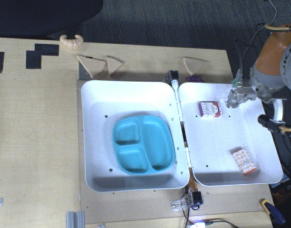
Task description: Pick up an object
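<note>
While the arm (278, 61) reaches in from the right edge, the scene runs leftward from it across two white bins set side by side on a pale wooden bench (36, 141). Farthest from the gripper, the left bin (95, 103) holds a blue divided tray (143, 144) with three compartments, lying flat near the bin's middle and well apart from the gripper. A dark divider strip (179, 122) runs between the bins. In the right bin (221, 146), a small red and white packet (209, 109) lies flat just to the gripper's left and slightly nearer the camera, close beside it but not touching as far as the view shows. The gripper (234, 99) hangs over the far right part of this bin, its metal tip pointing down toward the floor of the bin. Its tip is small and blurred, so how far it is spread cannot be told, and nothing shows between its tips. An orange and white packet (244, 160) lies tilted near the bin's front right corner, below the gripper and well apart from it.
</note>
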`<act>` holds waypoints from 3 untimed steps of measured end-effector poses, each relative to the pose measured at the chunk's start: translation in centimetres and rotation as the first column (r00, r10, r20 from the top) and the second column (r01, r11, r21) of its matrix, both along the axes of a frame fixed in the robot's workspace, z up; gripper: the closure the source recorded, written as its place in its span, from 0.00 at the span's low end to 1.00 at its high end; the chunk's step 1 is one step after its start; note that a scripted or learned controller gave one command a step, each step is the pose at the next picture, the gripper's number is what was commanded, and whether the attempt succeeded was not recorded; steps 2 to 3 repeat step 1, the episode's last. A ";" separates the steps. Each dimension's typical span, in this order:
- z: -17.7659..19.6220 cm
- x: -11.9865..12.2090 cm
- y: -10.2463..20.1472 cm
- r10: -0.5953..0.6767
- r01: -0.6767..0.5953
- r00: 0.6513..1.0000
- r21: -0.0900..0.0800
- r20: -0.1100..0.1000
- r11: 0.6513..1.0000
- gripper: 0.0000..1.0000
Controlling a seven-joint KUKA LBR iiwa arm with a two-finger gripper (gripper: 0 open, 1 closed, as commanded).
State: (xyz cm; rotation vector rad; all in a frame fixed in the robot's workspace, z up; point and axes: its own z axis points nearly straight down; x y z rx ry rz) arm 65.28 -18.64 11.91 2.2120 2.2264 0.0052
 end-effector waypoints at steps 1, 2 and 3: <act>-0.3 -5.2 -2.0 -0.004 0.004 1.000 -0.001 -0.002 1.000 1.00; -0.3 -5.2 -2.0 -0.004 0.004 1.000 -0.001 -0.002 1.000 1.00; -0.3 -5.2 -2.0 -0.004 0.004 1.000 -0.001 -0.002 1.000 1.00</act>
